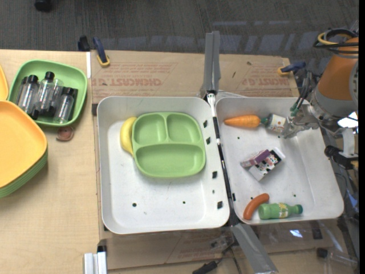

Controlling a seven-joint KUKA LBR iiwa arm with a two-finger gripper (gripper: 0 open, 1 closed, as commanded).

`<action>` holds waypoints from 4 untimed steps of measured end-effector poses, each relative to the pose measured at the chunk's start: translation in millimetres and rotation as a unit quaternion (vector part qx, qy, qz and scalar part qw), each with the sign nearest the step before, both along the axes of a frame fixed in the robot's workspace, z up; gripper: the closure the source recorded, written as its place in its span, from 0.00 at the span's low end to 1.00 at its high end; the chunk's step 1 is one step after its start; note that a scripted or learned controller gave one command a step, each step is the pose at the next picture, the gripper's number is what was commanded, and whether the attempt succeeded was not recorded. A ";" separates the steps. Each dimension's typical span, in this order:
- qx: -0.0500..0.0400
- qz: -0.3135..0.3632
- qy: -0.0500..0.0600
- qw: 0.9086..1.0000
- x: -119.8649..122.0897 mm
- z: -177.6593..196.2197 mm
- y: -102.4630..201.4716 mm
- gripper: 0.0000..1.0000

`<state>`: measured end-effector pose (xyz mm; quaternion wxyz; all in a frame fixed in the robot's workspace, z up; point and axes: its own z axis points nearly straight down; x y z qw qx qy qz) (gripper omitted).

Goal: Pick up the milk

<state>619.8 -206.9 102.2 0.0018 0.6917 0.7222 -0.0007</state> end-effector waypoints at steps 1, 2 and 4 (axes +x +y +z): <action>0.001 0.039 0.001 0.999 33.8 137.2 83.5 1.00; 0.001 0.061 0.001 0.998 39.1 54.2 88.6 1.00; 0.001 0.343 0.002 0.939 16.0 98.9 132.5 1.00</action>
